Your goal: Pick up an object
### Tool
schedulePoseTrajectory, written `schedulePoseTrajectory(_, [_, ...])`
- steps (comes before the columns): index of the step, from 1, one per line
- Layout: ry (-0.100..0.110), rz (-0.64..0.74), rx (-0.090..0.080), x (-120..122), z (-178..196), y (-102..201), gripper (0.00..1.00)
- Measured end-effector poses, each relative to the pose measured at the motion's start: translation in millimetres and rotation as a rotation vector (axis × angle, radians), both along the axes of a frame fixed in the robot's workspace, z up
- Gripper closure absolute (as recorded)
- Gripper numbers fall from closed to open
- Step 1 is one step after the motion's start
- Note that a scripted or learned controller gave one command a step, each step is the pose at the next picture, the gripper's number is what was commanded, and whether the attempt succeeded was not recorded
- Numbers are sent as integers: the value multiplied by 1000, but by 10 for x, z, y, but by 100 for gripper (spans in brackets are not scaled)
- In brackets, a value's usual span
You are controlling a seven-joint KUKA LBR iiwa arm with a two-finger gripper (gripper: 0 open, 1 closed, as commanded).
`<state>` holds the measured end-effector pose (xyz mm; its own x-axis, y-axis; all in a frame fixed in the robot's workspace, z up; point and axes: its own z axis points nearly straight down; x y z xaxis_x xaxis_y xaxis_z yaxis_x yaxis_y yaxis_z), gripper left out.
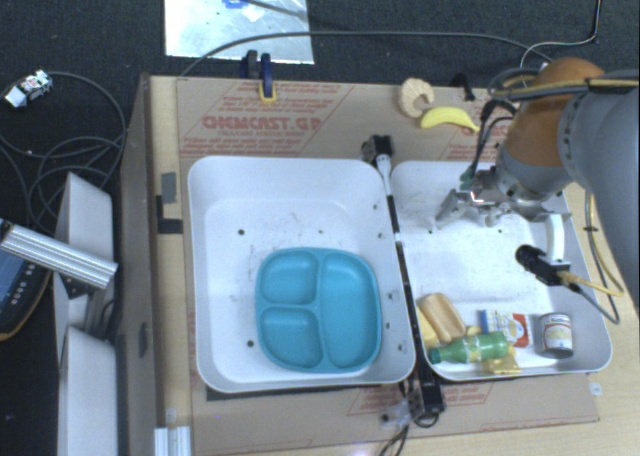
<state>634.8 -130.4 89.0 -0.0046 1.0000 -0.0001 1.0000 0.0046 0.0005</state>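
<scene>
My gripper hangs over the upper part of the right bin, with its fingers spread open and nothing between them. Along that bin's near edge lie a tan bread-like roll, a green bottle on its side, a small red and blue packet and a small can. All of them are well below the gripper in the view, apart from it.
The left bin holds a blue divided plate. A banana and a beige bitten piece lie on the bench behind the right bin. A black divider runs between the bins.
</scene>
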Motion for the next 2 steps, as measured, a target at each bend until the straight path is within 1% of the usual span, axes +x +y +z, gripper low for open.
schedulePoseTrajectory(1, [-3,1,-1,61,-38,39,0])
schedulePoseTrajectory(2, [-3,1,-1,260,-35,-123,0])
